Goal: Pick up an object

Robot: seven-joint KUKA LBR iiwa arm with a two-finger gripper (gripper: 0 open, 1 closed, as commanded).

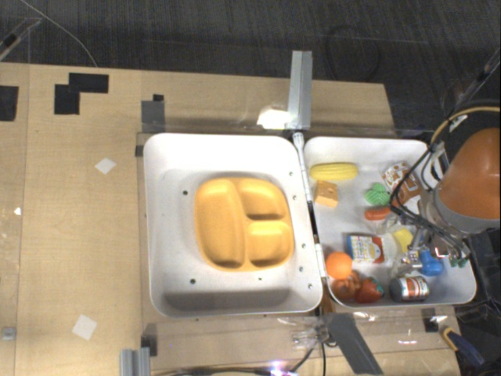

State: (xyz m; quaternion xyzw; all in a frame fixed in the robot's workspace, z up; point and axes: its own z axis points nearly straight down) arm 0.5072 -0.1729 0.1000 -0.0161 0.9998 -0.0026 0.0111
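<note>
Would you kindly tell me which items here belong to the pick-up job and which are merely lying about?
Job in hand:
pincer
corn cob
orange
can
cheese wedge
right bin

Lying about:
yellow divided tray
left bin
black tape marks

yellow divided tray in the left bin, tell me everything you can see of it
The yellow tray looks like smooth moulded plastic, a rounded rectangle with three compartments: one long one on its left, two smaller ones stacked on its right. It lies flat, open side up, near the middle of the left bin, resting on the white floor. Nothing lies in its compartments, and no other object touches it.
</note>
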